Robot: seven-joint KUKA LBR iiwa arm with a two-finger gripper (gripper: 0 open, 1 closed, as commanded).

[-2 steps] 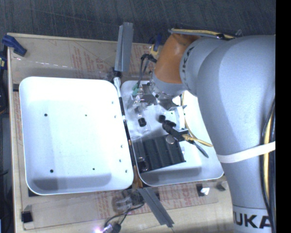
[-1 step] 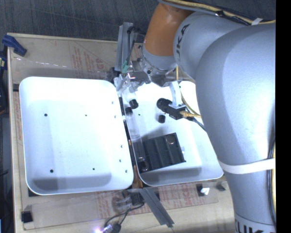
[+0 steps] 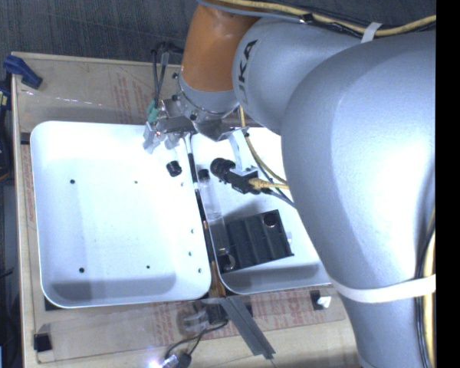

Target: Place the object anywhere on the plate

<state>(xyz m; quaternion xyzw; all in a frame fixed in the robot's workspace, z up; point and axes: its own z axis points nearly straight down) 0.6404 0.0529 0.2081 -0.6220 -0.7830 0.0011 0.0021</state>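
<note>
gripper over the left bin's far right corner

from the camera above, my arm (image 3: 322, 129) comes in from the right, covering much of the right bin (image 3: 272, 282). the orange band (image 3: 211, 48) sits above my wrist, and my gripper (image 3: 157, 133) hangs over the far right corner of the left bin (image 3: 100, 228), near the rim where the two bins meet. i cannot tell how my gripper stands; it is too small and blurred here.

a small dark object (image 3: 173, 168) lies in the left bin, just below my gripper and apart from it. in the right bin a dark ridged block (image 3: 253, 240) rests close to the near wall, partly under my arm. a black fitting with a yellow cable (image 3: 241, 176) hangs between my wrist and that block. blue clamps (image 3: 21, 71) grip the bench (image 3: 92, 90) at its far left corner.
</note>
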